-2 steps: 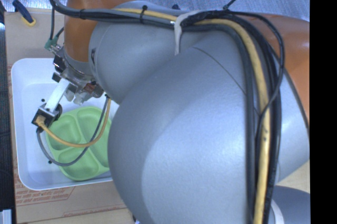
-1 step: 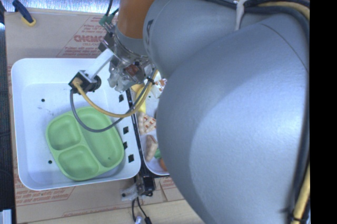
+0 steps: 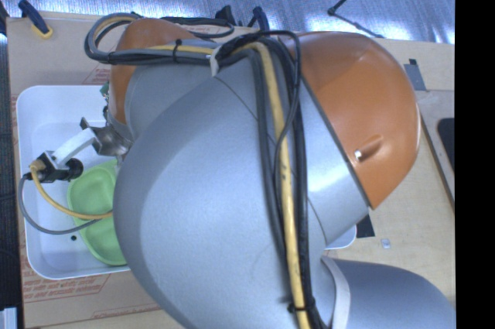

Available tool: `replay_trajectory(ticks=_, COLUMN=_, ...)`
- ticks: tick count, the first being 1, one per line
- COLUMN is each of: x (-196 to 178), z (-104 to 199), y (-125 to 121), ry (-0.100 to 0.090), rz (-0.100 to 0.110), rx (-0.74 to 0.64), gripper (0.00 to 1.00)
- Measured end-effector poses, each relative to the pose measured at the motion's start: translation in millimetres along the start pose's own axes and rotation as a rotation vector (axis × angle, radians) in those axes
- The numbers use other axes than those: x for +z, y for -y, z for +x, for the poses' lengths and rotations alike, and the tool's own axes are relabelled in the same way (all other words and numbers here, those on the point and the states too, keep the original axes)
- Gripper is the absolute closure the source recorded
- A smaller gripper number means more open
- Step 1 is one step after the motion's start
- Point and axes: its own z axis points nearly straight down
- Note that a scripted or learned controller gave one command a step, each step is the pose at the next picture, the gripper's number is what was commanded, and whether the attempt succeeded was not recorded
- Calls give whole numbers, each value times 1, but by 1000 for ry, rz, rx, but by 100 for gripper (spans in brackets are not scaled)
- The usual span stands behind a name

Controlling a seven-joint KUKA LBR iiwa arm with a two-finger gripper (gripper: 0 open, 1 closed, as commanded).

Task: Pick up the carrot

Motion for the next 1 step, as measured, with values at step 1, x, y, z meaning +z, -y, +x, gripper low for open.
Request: replay_trajectory(ticks=1, x=52, z=39, y=22, ry=-18, rz=-4, rx=-351, gripper=100)
